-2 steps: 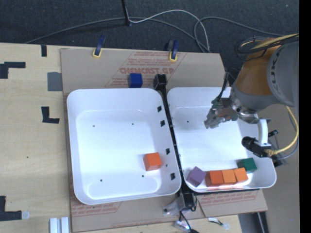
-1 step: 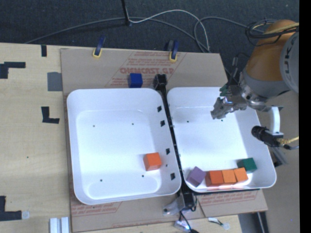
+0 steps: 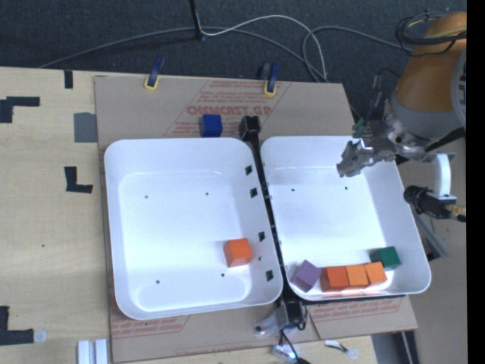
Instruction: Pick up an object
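An orange cube (image 3: 238, 252) lies in the left bin (image 3: 136, 196), near its front right corner. In the right bin (image 3: 379, 203) a purple block (image 3: 305, 274), two orange blocks (image 3: 334, 278) (image 3: 356, 276), a lighter orange block (image 3: 375, 273) and a green block (image 3: 387, 258) line the front wall. My gripper (image 3: 350, 160) hangs over the right bin's back right part, well away from the blocks. Nothing shows between its fingers.
A blue cube (image 3: 211, 124) rests on the cardboard behind the left bin. Black clips (image 3: 250, 127) hold the divider between the bins. Blue clamps (image 3: 154, 73) pin the cardboard's back edge. Cables run across the dark floor behind.
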Motion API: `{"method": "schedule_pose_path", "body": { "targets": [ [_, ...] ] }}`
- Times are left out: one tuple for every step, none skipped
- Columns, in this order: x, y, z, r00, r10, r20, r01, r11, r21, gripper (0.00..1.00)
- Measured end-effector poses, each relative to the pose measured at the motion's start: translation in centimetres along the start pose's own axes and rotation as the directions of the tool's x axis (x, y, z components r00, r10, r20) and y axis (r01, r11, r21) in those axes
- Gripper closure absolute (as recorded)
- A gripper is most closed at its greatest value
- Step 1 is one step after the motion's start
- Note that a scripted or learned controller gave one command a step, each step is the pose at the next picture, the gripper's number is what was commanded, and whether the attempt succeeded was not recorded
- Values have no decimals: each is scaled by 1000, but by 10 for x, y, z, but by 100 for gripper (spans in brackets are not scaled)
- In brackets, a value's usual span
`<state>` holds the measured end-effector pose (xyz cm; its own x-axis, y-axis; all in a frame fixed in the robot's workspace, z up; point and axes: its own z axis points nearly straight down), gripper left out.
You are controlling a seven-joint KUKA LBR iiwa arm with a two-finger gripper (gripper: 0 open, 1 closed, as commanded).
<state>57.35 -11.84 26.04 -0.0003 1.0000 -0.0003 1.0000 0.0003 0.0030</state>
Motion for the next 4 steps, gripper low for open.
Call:
{"method": "schedule_pose_path", "body": {
  "targets": [
    [43, 5, 3, 1000, -3, 0, 3, 1000, 4, 100],
    [102, 8, 2, 1000, -5, -2, 5, 1000, 4, 100],
    [163, 5, 9, 1000, -5, -1, 5, 1000, 4, 100],
    [211, 8, 30, 1000, -4, -1, 4, 1000, 5, 100]
  ]
}}
